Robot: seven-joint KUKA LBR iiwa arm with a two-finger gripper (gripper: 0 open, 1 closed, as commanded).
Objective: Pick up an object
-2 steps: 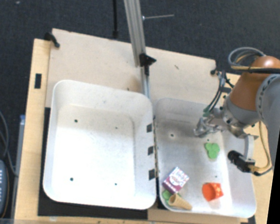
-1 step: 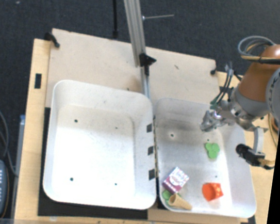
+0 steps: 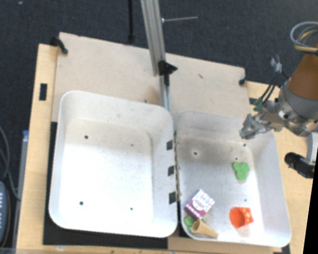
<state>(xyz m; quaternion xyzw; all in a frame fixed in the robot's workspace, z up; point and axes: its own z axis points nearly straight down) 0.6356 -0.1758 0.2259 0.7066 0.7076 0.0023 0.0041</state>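
My gripper (image 3: pixel 248 130) hangs over the far right corner of the right bin (image 3: pixel 206 130), with nothing seen between its fingers. A green lump (image 3: pixel 240 170) lies in that bin a little nearer than the gripper. Near the front right sits an orange cup-like toy (image 3: pixel 241 217). A small purple and white carton (image 3: pixel 199 203) leans near the front left, with a tan cone (image 3: pixel 205 230) and a bit of green beside it at the bin's front edge.
The left bin (image 3: pixel 120 112) stands beside the right one, parted by a rim with black clips (image 3: pixel 171 170). A slanted aluminium rail (image 3: pixel 153 28) rises behind the bins. Wooden bench board (image 3: pixel 109 66) surrounds both.
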